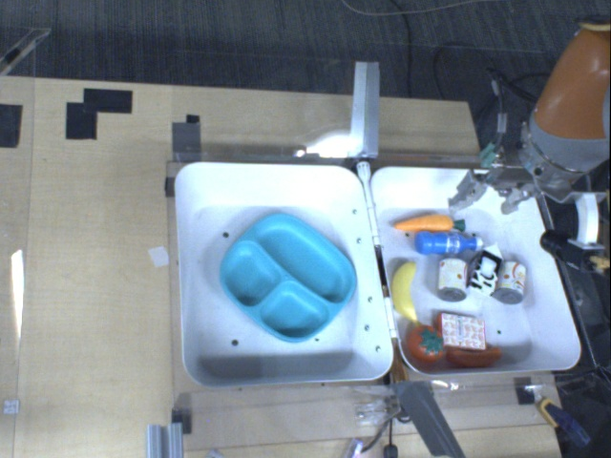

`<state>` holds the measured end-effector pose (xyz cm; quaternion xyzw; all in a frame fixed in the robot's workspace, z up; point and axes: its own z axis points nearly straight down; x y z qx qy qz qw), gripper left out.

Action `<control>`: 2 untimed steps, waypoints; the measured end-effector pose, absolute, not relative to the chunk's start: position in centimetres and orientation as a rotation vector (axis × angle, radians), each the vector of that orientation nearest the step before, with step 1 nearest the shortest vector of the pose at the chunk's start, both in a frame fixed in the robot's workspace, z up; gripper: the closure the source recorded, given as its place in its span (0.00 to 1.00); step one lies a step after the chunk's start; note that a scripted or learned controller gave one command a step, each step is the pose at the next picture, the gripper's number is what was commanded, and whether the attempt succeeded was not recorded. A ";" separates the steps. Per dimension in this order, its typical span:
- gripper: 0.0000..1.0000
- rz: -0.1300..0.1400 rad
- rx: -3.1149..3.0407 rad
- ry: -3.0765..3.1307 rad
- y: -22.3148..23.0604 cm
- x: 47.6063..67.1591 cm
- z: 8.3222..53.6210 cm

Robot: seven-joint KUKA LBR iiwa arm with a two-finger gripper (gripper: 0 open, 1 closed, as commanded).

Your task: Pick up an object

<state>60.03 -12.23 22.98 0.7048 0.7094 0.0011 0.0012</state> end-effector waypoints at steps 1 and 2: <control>0.00 0.004 2.190 2.249 -7.2 60.8 18.5; 0.00 0.012 2.255 2.174 -12.2 57.7 9.0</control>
